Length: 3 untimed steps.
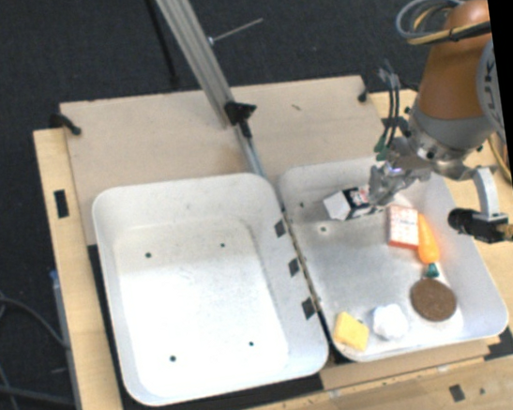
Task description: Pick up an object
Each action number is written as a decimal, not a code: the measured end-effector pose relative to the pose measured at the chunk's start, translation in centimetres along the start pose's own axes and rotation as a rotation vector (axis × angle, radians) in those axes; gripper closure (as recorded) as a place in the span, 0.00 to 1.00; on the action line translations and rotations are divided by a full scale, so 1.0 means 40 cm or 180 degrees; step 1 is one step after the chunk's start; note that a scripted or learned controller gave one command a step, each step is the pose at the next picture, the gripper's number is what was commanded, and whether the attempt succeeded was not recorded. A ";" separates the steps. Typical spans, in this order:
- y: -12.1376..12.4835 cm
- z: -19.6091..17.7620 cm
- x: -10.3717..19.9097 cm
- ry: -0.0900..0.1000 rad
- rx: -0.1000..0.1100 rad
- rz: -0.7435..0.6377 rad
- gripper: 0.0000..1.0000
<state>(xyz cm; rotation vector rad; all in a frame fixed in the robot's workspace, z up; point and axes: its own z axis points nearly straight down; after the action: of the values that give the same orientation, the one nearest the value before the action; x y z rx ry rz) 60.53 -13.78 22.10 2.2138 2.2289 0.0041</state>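
Observation:
The right bin (359, 261) holds several objects. A small white and black box (340, 205) lies near its back edge, with my gripper (378, 190) low over the bin just to its right. A pink and white packet (403, 224) and an orange carrot (428, 243) lie to the right of the gripper. A brown disc (434, 300), a white lump (389, 322) and a yellow block (351, 332) sit along the front edge. I cannot make out whether anything is between the fingers.
The left bin (201, 283) lies beside the right one, with small clips on the shared rim. A slanted metal pole (202, 55) rises behind the bins. The grey arm with its orange band (452, 77) reaches in from the right.

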 end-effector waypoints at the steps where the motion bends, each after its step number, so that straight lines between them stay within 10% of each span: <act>1: 0.015 -0.005 0.157 0.0003 0.0008 -0.0006 1.00; 3: 0.006 -0.004 0.419 -0.0001 0.0000 -0.0001 1.00</act>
<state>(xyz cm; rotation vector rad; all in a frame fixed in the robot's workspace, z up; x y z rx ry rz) 60.65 2.98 22.28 2.2134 2.2290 0.0037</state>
